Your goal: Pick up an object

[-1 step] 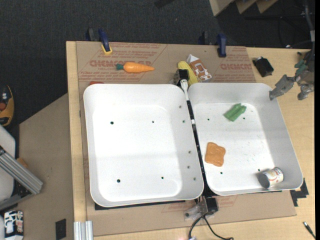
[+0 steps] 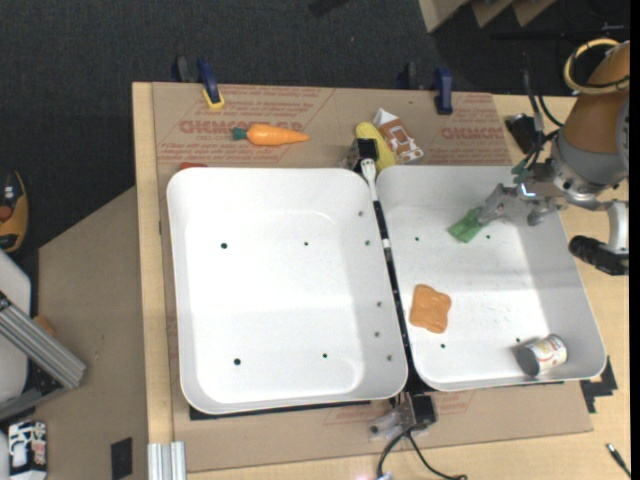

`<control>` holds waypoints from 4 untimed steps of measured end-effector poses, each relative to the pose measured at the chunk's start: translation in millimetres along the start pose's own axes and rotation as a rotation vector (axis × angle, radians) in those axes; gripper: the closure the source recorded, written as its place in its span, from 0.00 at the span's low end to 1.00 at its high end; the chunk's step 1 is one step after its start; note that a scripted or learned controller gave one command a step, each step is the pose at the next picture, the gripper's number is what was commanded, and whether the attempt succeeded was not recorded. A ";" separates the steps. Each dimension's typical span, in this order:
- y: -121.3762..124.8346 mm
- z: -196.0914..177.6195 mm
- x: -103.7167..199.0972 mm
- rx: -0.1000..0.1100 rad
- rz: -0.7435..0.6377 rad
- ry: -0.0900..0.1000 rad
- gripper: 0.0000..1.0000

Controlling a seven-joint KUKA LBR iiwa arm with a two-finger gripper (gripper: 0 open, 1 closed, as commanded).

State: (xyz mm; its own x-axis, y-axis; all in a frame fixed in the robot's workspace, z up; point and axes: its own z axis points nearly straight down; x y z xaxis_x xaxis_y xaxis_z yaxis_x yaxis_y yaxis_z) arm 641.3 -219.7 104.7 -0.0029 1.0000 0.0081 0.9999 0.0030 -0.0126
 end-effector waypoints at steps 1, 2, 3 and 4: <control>26.5 21.8 45.4 -0.012 -0.002 -0.006 0.00; 26.7 8.0 41.7 -0.017 0.001 -0.011 1.00; 27.8 -86.9 155.0 -0.025 -0.009 -0.005 1.00; 25.1 -252.3 241.5 -0.035 -0.008 -0.005 1.00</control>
State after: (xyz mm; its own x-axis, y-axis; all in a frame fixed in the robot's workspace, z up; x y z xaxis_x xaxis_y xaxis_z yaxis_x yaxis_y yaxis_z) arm 668.9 19.9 358.7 -0.0108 0.9999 0.0034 0.9997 0.0107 0.0222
